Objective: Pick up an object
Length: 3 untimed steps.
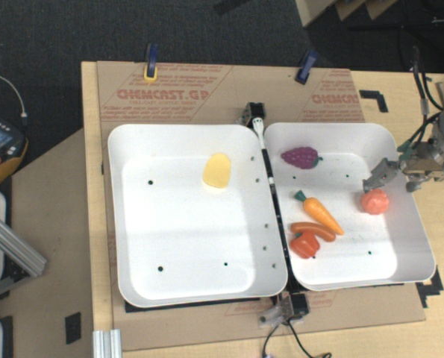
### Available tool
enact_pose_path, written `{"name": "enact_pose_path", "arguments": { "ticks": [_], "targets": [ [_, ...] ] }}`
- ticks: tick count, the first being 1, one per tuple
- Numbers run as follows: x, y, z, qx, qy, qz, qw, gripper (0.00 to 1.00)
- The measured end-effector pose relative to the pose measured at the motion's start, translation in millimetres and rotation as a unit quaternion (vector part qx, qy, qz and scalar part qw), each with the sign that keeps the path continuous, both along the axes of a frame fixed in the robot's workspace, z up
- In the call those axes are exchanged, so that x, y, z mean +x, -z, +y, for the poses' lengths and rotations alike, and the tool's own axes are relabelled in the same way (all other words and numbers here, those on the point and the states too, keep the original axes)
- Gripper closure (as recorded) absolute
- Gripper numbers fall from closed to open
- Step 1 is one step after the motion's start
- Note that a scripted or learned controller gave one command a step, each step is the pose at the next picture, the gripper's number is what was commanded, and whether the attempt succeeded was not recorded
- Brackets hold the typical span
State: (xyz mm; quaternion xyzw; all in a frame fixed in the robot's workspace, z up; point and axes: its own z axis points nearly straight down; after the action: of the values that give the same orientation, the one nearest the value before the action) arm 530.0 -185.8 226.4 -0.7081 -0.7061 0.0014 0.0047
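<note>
We note the gripper [389,176] at the right bin's [408,263] right edge, fingers spread, gripping nothing, partly cut off. The round red tomato [374,201], no long axis, sits just below it. The carrot [320,212] points toward the near-right corner. Sausage [313,230], pepper [305,245], grapes [301,156] lie centre-left. A smooth yellow lump [216,171] occupies the left bin [124,222]

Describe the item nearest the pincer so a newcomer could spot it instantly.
Look in the right-hand white bin, toward its right wall. Just below the pincer lies a round red-orange tomato-like ball. It sits alone, rounder than the carrot and well apart from the purple grapes.
</note>
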Motion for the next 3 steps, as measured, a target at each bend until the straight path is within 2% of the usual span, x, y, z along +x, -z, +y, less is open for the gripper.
{"name": "enact_pose_path", "arguments": {
  "ticks": [1, 2, 3],
  "targets": [
    [-16.9, 99.0, 66.8, 0.0007, -0.004, 0.001, 1.0, 0.0],
    [-23.3, 138.5, 86.9, -0.0024, -0.001, -0.01, 0.9999, 0.0],
    [-21.4, 125.9, 87.2, -0.0025, -0.001, -0.013, 0.9999, 1.0]
  ]
}}
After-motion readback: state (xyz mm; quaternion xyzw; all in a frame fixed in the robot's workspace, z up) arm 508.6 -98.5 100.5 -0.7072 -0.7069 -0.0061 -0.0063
